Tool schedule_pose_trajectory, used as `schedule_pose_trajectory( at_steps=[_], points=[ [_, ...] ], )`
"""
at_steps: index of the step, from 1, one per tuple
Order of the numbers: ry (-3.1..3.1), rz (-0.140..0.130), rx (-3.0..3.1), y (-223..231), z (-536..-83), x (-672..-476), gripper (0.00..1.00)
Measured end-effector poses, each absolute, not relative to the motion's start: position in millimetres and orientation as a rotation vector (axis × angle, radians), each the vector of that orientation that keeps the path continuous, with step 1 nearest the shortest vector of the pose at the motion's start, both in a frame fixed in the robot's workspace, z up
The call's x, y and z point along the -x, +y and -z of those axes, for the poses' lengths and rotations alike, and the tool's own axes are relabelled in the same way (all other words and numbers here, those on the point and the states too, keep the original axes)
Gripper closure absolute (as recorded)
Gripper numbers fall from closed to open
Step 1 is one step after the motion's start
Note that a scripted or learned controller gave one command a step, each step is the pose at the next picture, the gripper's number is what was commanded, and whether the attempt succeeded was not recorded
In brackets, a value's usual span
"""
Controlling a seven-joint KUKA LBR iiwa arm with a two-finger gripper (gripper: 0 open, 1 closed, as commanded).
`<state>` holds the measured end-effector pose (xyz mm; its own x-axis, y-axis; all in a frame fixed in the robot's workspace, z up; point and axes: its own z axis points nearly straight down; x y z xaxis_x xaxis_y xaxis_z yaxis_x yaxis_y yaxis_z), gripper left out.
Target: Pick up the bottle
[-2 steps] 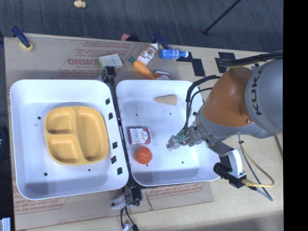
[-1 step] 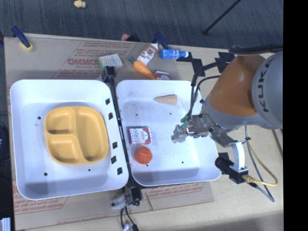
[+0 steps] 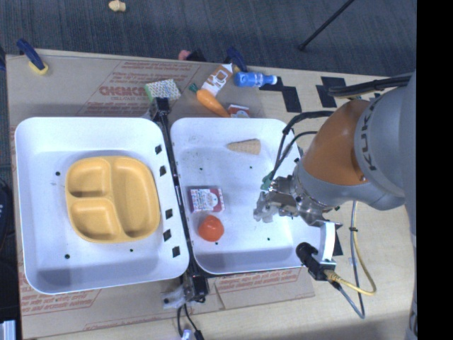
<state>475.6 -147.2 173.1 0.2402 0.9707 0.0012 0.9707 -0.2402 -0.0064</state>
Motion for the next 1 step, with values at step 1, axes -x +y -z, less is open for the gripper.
schedule_pose_trajectory(
  at_steps=[1],
  points=[
    [-1.582,-0.005,2.71,-160.8,-185.2,-475.6,1.0]
  ],
)
